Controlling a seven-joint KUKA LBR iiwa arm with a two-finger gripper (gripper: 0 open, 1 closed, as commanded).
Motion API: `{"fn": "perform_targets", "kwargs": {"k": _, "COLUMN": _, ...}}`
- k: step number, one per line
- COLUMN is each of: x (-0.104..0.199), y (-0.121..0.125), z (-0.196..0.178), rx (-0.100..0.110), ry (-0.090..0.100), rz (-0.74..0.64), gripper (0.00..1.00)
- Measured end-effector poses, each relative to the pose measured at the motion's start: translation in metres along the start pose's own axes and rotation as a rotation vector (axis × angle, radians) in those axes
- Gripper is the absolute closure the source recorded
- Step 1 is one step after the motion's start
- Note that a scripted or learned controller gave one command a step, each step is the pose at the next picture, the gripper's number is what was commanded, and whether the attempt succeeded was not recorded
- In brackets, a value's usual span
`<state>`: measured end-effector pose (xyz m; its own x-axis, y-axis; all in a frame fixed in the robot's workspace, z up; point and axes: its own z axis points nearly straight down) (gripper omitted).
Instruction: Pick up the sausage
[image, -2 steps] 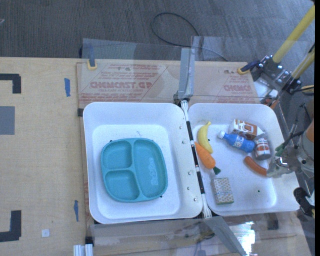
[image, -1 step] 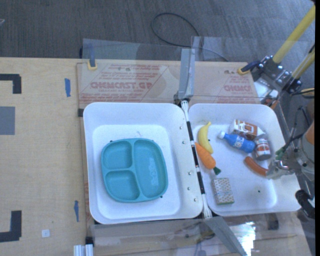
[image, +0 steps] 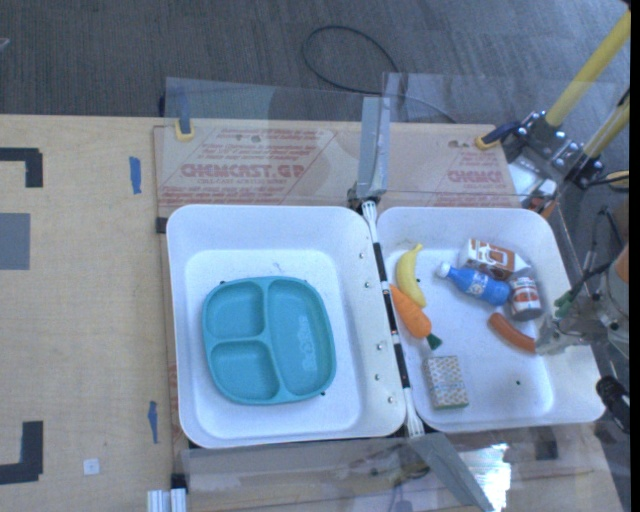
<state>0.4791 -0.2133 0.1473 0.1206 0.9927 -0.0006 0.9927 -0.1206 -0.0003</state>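
- Where the right bin nears its right wall, the sausage lies, long axis running upper-left to lower-right.
- Gripper just beside its lower-right end; finger state cannot be told.
- Can just above.

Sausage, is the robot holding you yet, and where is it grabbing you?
It cannot be told. The sausage lies on the floor of the right bin, and the gripper is at its right end, too blurred to show a hold.

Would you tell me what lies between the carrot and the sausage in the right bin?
In the camera view, bare white bin floor lies between the carrot and the sausage; the blue bottle sits just above that stretch.
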Motion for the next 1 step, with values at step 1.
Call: {"fn": "perform_targets", "kwargs": {"k": 1, "x": -0.0023, "y": 0.001, "z": 0.0085, "rx": 0.004, "ry": 0.003, "rz": -0.08, "gripper": 1.0}}
